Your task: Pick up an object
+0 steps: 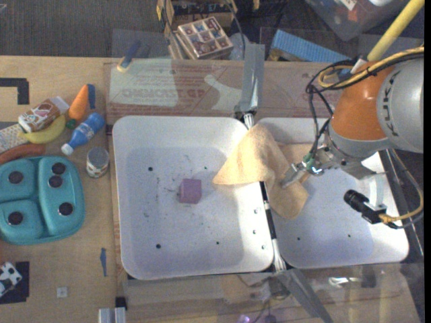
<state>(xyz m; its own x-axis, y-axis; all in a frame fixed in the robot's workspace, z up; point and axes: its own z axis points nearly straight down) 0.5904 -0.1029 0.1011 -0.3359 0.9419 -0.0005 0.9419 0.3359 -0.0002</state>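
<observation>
Gripper point(294, 175): you see it clamped on the tan cloth point(259, 163).
Cloth: draped across both bins' shared rim.
Purple cube point(190, 190): left bin point(135, 241).

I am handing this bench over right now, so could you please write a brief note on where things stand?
Claw: low at the right bin's left side, on the tan cloth; its grip cannot be judged.
Things: the cloth is draped over the divider between both bins; a purple block lies in the left bin.
Done: nothing visibly lifted.
Left: secure an object and raise it.
</observation>
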